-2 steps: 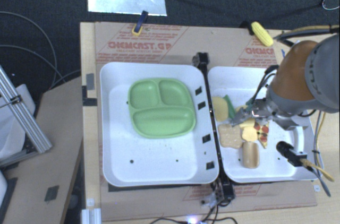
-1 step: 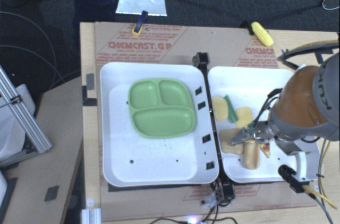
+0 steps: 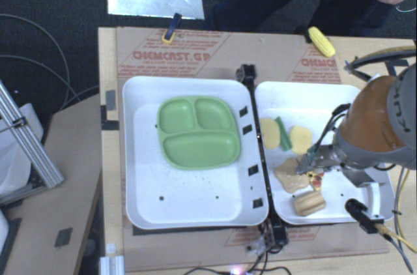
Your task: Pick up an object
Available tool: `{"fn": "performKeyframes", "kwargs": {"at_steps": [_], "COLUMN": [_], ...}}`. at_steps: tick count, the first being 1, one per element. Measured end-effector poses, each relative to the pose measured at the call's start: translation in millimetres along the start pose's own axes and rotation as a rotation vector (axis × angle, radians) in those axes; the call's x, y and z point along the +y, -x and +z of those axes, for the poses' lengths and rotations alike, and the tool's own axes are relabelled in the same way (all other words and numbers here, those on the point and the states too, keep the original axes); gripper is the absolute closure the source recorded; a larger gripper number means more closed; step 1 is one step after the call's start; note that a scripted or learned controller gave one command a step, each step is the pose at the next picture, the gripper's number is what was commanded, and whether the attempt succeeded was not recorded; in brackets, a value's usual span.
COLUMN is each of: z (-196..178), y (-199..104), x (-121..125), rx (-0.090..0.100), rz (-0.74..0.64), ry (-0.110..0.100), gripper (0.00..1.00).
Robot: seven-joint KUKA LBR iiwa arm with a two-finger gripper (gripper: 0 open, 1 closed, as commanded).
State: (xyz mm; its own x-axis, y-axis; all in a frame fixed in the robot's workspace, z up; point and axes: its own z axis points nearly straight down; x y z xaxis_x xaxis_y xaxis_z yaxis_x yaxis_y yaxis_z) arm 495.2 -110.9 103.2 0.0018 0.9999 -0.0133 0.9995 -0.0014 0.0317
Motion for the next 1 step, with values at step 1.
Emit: {"fn": "performKeyframes", "kwargs": {"at_steps": [1], "z": [-86.0], "y": [-94.2], "x": [55.6], "rx": [0.016], "rz": [-0.016], "ry": [-0.019], "gripper": [1.0]}}
